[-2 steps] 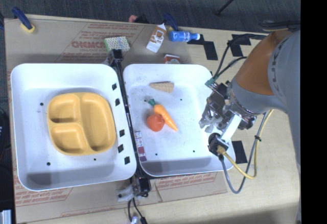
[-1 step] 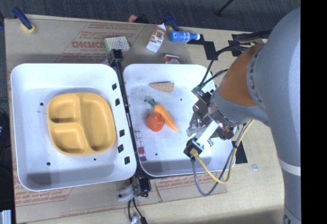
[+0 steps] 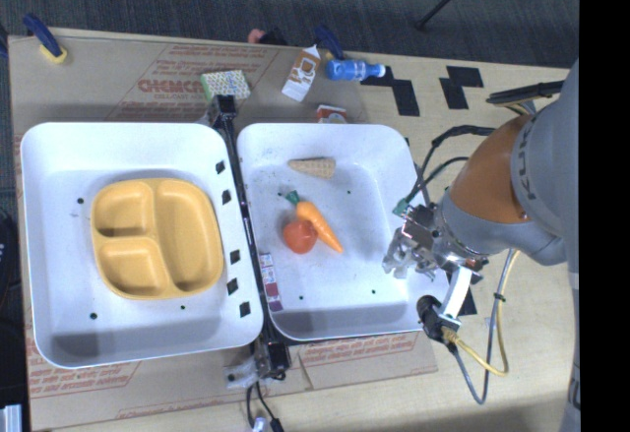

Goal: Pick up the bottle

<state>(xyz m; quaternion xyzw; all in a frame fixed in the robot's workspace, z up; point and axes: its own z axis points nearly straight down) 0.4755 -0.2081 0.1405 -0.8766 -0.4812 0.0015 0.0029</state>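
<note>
Nothing is lifted yet: the blue bottle lies on the desk's far edge, while the pincer, its grip state unclear, hovers at the right bin's right wall.

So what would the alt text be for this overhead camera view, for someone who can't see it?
A grey and orange robot arm's gripper hangs over the right edge of the right white bin, which holds a carrot, a tomato and a cone. The left bin holds a yellow divided plate. A blue bottle lies on the bench behind the bins.
</note>
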